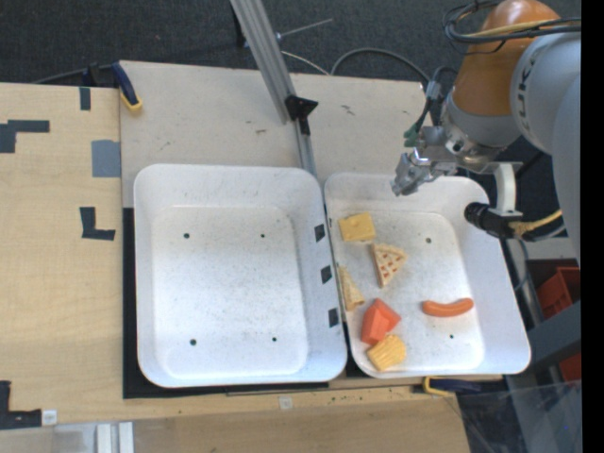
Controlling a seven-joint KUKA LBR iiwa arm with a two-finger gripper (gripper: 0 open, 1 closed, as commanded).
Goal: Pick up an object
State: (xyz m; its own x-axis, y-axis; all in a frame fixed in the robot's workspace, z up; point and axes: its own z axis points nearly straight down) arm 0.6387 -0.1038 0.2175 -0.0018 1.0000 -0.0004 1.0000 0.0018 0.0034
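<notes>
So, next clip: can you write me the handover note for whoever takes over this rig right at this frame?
Claw: over the far rim of the right bin, above its contents, with nothing seen in it; open or shut cannot be told.

Things, all in the right bin:
- yellow block near the far left
- waffle-patterned wedge just nearer than it
- pale piece against the left wall
- red-orange chunk and yellow ridged piece at the near left
- sausage lying alone toward the right

Done: nothing picked yet.

Left: choose one, descend, grasp, lift. The sausage looks least crowded.
</notes>
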